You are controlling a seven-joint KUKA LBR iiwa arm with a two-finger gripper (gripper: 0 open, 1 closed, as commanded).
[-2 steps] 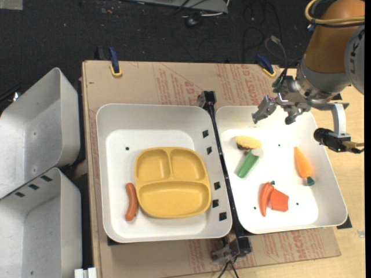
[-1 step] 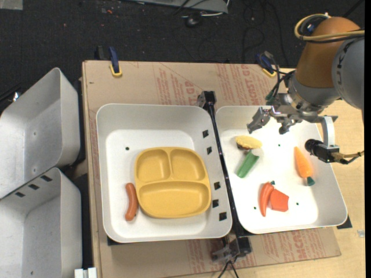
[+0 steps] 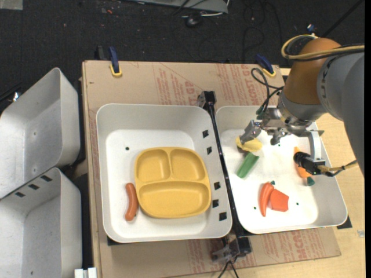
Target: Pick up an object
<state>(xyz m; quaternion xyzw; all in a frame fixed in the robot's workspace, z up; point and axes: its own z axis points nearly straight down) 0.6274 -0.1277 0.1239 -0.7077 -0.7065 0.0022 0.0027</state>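
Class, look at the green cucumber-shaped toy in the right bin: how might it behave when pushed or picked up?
The green cucumber toy looks rounded and elongated, so it may roll if nudged sideways. Its smooth surface could slip between fingers. It seems like stiff, light plastic.

Grey, smooth-shelled KUKA iiwa arm (image 3: pixel 346 80), rounded in section. Broad glossy orange band (image 3: pixel 308 77) above the wrist, dome-shaped, catching light on top. Yellow-sheathed cable (image 3: pixel 297 41) looped over the band's upper edge; thin black cables (image 3: pixel 265 91) trailing down beside the wrist. Below the band, a cluttered metallic wrist assembly in silver and dark grey, with small brackets and fittings. Two-finger gripper (image 3: pixel 253 134) of dull metal, short and angular. Pale bracket (image 3: pixel 316 146) on the wrist's near side. Screws and markings too small to make out.
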